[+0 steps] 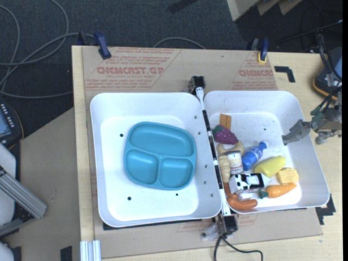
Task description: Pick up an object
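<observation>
We see the grey two-finger gripper (298,130) over the right white bin's (304,162) far right wall; whether its jaws are wide or narrow, we cannot tell. Small toy foods, among them a yellow plastic lemon (270,165), crowd that bin's near left corner. A blue three-compartment plastic plate (159,155) lies in the left white bin (109,162).

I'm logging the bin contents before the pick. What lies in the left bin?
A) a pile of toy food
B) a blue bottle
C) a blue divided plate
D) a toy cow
C: the left bin holds a blue divided plate with three compartments, while the toy food, the blue bottle and the toy cow all sit in the right bin.
</observation>
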`<action>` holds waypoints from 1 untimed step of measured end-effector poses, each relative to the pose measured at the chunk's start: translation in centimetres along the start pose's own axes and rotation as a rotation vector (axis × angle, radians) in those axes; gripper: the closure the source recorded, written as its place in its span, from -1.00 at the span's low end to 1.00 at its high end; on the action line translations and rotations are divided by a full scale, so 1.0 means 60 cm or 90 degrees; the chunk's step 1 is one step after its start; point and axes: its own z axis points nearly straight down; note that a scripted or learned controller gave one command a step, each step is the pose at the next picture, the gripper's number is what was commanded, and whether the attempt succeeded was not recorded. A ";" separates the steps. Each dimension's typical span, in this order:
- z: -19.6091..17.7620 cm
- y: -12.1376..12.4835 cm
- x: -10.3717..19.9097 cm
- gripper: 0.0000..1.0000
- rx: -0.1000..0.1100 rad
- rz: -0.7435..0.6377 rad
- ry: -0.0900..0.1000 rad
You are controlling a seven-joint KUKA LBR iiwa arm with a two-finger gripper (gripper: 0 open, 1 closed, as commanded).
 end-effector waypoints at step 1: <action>0.253 0.129 0.146 -1.00 0.005 -0.007 0.004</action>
